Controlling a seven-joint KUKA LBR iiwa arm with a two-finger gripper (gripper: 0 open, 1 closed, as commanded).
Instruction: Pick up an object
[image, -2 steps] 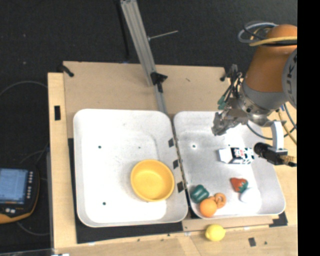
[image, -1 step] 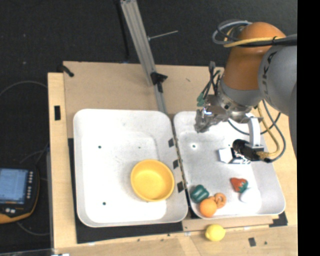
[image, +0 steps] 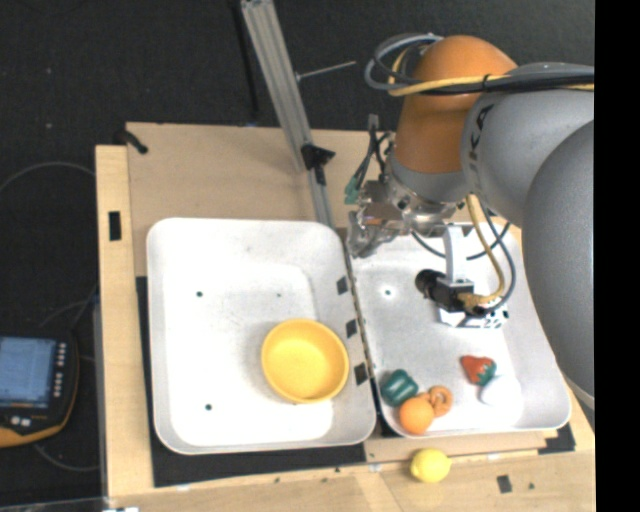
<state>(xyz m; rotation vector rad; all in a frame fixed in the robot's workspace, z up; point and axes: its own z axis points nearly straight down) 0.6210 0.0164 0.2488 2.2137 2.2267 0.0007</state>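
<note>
You are looking at a handheld screen (image: 30, 385) lying off the bench at far left. In the left bin (image: 190, 270) a yellow bowl (image: 304, 360) is sitting near the divider. In the right bin (image: 530, 395), a green piece (image: 398, 384), an orange fruit (image: 416, 414), a smaller orange piece (image: 439, 399) and a red piece (image: 478, 368) are clustering along the near edge. A yellow lemon (image: 430, 465) is resting outside, on the bench. The gripper (image: 372, 232) is hovering over the right bin's far-left corner, well apart from them; you cannot tell its opening.
</note>
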